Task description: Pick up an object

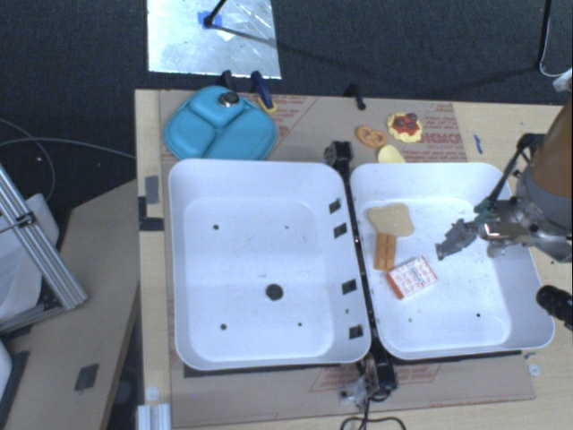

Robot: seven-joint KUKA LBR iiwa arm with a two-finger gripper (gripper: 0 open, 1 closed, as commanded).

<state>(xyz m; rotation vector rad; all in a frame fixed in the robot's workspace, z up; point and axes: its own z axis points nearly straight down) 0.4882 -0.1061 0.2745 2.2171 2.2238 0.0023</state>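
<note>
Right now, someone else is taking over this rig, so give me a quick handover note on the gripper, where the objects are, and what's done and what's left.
Gripper: over the right bin, right of the objects, nothing between its fingers.
Objects, all in the right bin's left half: tan bread-shaped slice, orange stick just below it, small red and white box lying nearest the gripper.
Left bin: only a dark round spot.
Done: no pick yet.
Left: descend on one object, grasp, lift.
</note>
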